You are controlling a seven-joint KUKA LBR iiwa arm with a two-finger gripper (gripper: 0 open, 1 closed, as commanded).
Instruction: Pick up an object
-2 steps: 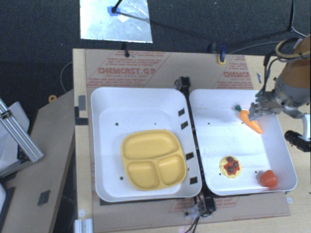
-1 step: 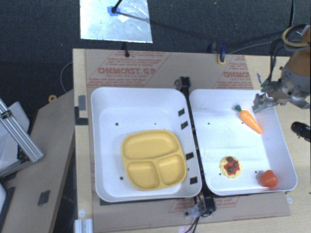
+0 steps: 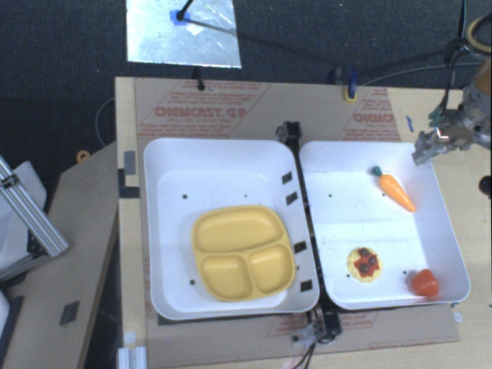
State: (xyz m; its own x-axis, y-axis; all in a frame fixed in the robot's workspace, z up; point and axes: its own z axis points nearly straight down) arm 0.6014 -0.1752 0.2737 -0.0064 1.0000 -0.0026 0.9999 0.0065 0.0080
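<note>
Where glossy white plastic bin [image 3: 442,229] holds tapered orange carrot [image 3: 398,191], grey metal gripper [image 3: 427,151] above rim; finger state indiscernible.

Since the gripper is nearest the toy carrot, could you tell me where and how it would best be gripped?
Probably across the thick orange middle of the toy carrot, coming straight down from above. It lies flat on the floor of the right bin, slanting from its green top at upper left to its tip at lower right, so the fingers should close across that slant. It lies apart from the walls.
</note>
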